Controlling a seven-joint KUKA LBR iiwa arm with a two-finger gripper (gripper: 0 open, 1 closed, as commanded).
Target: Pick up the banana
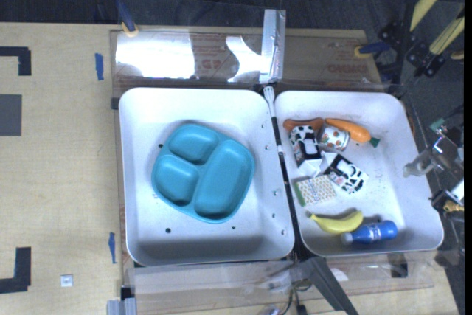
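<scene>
Nearest the camera in the right bin (413, 122): the banana (337, 221), yellow, lying on its side along the front wall, curve sagging toward the front. Just beside it on the right, touching or nearly so, a blue bottle (375, 232) on its side with a yellowish cap end toward the banana. Behind the banana, a small checked card or packet (316, 191), tilted. Next to that a black-and-white patterned item (349, 176), and a second black-and-white one (304, 141) further back near the divider between bins. Beside it a small cup-like thing (333, 137) with red spots. At the back of the cluster an orange carrot (348, 130) lying crosswise, plus a brown-orange piece (303, 125) left of it.

Left bin (140, 114) holds a teal divided plate (204, 171), three compartments, roughly centred.

Gripper (428, 162) sits at the right bin's right edge, well apart from the banana, mostly cut off by the frame; can't tell whether it is released or clenched. Nothing seen in it.

Behind the bins, a shiny clear sheet (192, 55) on the wooden bench (51, 158).
</scene>
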